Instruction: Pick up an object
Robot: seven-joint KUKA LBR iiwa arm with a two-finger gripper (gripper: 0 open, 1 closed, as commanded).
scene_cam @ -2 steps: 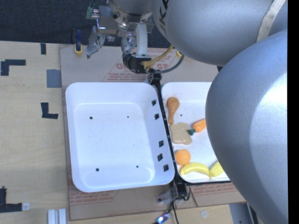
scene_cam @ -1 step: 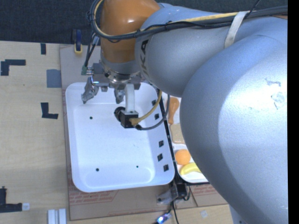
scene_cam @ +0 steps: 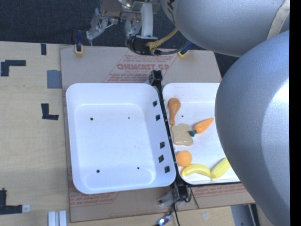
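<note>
1. End effector status. My end effector [scene_cam: 117, 29] is hanging beyond the far edge of both bins, above the dark area behind the counter [scene_cam: 28, 126]. I cannot tell whether it is spread or pressed together. Nothing is showing in its grasp.

2. Location of targets. All candidates are lying in the right bin [scene_cam: 188, 86], nearer the camera than my end effector and off to its right in the view. The left bin [scene_cam: 70, 95] is sitting directly nearer the camera from it.

3. Selected target. I am treating the toy drumstick [scene_cam: 173, 108] as the object, as it is lying closest to my end effector, just beside the divider between the bins.

4. Orientation. Its long axis is running roughly parallel to the divider. The bulbous end is pointing toward my end effector; the narrow end is pointing away, toward the tan slice [scene_cam: 181, 134].

5. Handling, as judged. It is probably light, stiff, smooth plastic and liable to slip or roll. I am advising a grip across the long axis at the bulb-to-neck transition.

6. Neighbours. The carrot [scene_cam: 203, 125] is pointing its tip away from the divider, its green end touching the slice. The orange ball [scene_cam: 184, 158], banana [scene_cam: 196, 171] and corn [scene_cam: 220, 167] are lying farthest from my end effector.
</note>
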